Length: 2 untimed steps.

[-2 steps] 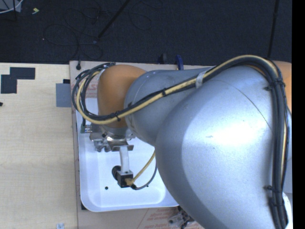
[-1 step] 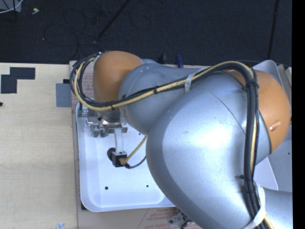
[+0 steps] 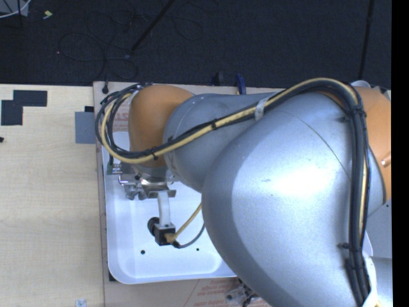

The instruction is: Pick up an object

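Where any object lies cannot be told: the grey arm [image 3: 287, 190] reaches in from 3 o'clock and covers the white bin [image 3: 128, 258] over all but its 9 o'clock and 6 o'clock margins, so the object's place relative to the claw is hidden too. The stretch of bin floor that shows is plain white, with two small dark specks [image 3: 143, 251] toward 6 o'clock. The claw [image 3: 142, 188] hangs over the bin's 9 o'clock side, close to the wall there, seen from above as a cluster of metal parts just under the orange band [image 3: 153, 117]. Whether it is open or closed, or has hold of anything, cannot be told from this slant. Black and yellow cables [image 3: 105, 130] loop around the band's 9 o'clock side and run along the arm toward 3 o'clock. The bin rests on a pale wooden bench [image 3: 51, 210] — dark square patches [image 3: 29, 104] mark it toward 10 o'clock, and a strip of brown cardboard [image 3: 204, 291] shows at the bin's 6 o'clock edge.
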Each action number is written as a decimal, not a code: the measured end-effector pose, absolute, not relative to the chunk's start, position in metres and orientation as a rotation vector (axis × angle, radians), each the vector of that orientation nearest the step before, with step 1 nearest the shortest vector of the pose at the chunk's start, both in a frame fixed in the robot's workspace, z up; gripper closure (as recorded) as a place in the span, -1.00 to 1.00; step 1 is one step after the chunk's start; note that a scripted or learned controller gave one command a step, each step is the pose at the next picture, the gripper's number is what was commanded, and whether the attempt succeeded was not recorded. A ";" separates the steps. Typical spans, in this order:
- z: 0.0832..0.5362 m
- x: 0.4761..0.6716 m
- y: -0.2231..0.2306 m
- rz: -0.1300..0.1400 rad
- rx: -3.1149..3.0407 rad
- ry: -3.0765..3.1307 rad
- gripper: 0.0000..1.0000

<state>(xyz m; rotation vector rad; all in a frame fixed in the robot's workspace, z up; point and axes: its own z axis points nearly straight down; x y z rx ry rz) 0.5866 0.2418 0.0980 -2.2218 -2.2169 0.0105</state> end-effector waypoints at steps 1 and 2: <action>0.087 0.640 0.244 0.002 -2.216 -2.226 1.00; 0.087 0.589 0.242 0.012 -2.221 -2.216 1.00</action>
